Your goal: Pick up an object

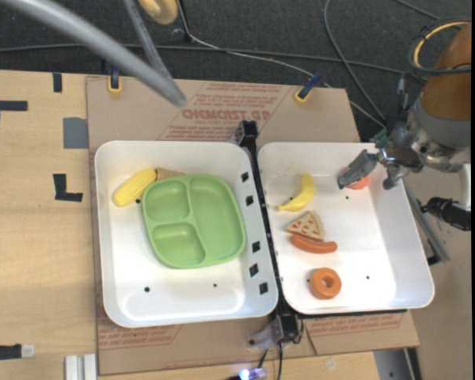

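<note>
The right bin [396,252] holds a yellow banana [300,194], a sandwich wedge [306,226], a red sausage [313,245] and an orange doughnut [325,283]. My gripper [374,172] hangs over that bin's upper right part, its two dark fingers spread apart. A small red-orange object [359,184] lies just below the left finger, partly hidden by it; nothing sits between the fingers. In the left bin [111,236] a green divided plate [194,220] lies beside a yellow corn cob [134,187].
A black divider [256,212] runs between the bins. Both bins rest on a cardboard sheet [229,105] on the wooden bench. Cables [356,22] trail over the dark floor at the back. The arm's orange band [451,54] is at the right edge.
</note>
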Robot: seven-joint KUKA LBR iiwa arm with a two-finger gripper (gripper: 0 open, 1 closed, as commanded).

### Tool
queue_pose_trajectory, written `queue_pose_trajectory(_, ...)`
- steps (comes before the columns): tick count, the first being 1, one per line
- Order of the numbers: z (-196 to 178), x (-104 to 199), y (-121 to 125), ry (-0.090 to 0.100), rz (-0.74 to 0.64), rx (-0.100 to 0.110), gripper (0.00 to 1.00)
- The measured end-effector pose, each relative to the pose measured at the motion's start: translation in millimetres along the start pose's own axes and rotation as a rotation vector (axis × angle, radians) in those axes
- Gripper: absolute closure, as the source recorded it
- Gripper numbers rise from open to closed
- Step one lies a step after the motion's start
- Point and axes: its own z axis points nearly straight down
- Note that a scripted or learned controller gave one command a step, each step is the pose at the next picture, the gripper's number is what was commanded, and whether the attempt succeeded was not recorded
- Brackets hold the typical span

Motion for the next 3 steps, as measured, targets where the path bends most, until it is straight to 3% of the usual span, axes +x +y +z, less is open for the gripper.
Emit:
queue_pose_trajectory(1, -7, 0, 2, -0.002, -0.004, -0.012, 0.0)
queue_pose_trajectory(3, 95, 2, 10, -0.002, -0.004, -0.007, 0.0)
